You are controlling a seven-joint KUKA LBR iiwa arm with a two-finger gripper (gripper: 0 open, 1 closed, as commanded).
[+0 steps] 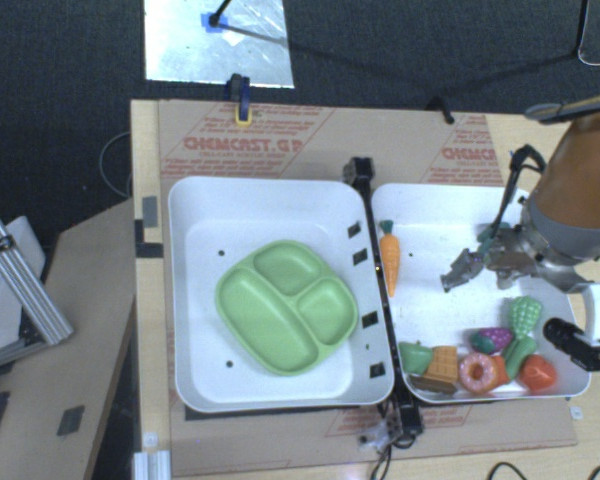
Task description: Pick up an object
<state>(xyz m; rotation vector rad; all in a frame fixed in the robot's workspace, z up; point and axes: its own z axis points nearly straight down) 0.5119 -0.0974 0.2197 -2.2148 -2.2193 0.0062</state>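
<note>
Dark carpet floor (60, 58) around a tan bench (280, 133), shiny metal sheet (218, 28) beyond.

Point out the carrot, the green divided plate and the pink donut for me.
carrot (388, 255): camera view, middle of its orange body.
green divided plate (270, 320): camera view, its large compartment.
pink donut (477, 372): camera view, its frosted ring.

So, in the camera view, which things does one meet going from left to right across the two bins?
Green divided plate → toy carrot → gripper → pink donut → red tomato.
</note>
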